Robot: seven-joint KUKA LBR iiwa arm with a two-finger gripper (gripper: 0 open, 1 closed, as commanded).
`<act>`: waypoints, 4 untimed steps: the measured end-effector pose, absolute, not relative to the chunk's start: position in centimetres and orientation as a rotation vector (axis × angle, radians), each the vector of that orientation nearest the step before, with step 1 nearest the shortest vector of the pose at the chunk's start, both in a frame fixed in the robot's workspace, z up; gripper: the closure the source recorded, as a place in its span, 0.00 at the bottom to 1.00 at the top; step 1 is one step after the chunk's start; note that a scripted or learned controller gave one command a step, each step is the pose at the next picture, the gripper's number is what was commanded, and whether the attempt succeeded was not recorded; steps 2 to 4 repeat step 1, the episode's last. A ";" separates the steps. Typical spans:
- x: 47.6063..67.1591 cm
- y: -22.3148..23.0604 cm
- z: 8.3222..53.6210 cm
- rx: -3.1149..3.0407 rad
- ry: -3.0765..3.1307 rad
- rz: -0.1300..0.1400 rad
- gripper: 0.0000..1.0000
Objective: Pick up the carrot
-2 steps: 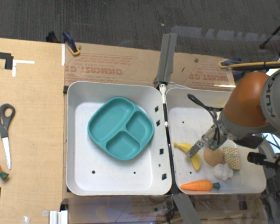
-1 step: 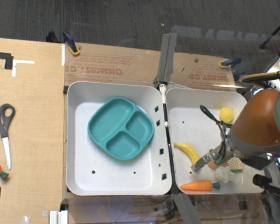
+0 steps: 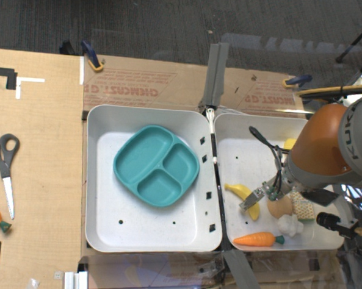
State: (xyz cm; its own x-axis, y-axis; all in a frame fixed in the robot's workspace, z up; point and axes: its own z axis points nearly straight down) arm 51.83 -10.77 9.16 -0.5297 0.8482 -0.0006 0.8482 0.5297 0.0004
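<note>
The jaws [image 3: 251, 202] hang low in the right bin [image 3: 228, 174], over the banana [image 3: 244, 194]; I cannot tell their state. The carrot [image 3: 256, 239] lies apart from them by the near wall, probably the next target. The left bin [image 3: 97, 221] holds a teal divided plate [image 3: 156, 165].

carrot [image 3: 254, 239] — open above | banana [image 3: 245, 196], arm [image 3: 318, 149] crowd behind

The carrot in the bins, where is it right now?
In the camera view the carrot lies in the right bin, along its near wall, just below the banana and the gripper.
</note>
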 end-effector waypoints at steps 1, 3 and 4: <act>47.7 -10.8 10.3 1.464 2.782 -0.001 0.00; 47.7 -10.8 10.3 1.464 2.782 -0.001 0.00; 47.7 -10.8 10.3 1.464 2.782 -0.001 0.00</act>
